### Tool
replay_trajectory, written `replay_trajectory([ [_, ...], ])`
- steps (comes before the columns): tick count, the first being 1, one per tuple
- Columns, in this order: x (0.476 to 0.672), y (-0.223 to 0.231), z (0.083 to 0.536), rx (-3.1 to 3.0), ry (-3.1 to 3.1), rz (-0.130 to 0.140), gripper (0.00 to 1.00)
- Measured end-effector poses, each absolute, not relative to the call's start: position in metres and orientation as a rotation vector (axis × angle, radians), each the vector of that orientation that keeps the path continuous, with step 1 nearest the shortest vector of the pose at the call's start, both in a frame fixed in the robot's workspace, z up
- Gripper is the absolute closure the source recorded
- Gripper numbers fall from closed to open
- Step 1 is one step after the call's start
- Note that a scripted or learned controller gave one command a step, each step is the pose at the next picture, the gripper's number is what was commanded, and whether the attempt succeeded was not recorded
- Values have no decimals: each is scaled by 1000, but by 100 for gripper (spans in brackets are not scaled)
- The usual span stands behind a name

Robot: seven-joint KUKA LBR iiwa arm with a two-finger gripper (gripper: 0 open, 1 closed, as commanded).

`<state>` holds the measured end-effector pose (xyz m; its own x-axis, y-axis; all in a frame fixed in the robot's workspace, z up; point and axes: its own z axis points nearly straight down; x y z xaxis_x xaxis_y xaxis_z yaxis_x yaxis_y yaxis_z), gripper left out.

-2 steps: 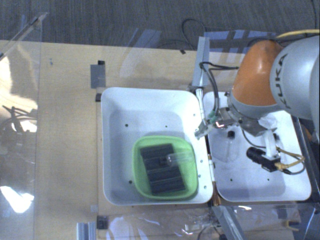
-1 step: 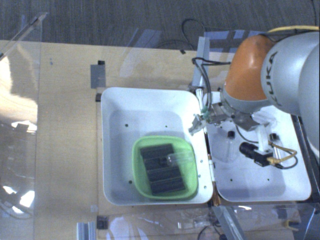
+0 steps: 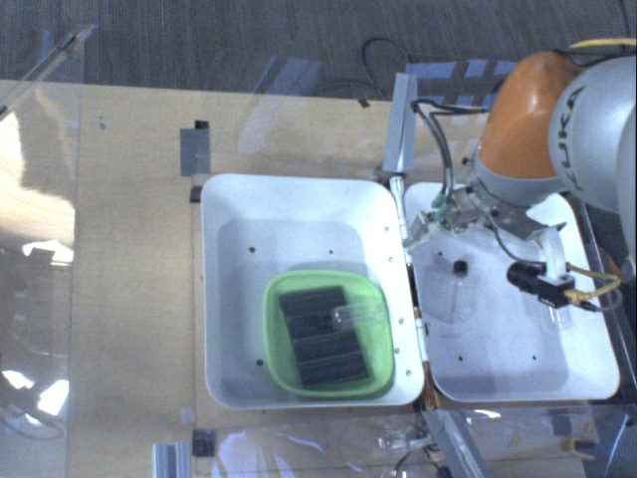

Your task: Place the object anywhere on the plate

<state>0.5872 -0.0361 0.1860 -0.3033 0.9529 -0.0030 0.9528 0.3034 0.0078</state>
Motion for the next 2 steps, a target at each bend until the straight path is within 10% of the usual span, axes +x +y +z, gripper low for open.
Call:
replay_trajectory([
  [1,585,-47,224,1852,2528,7,0],
  [2,653,-88,349,1532,2727,8,0],
])
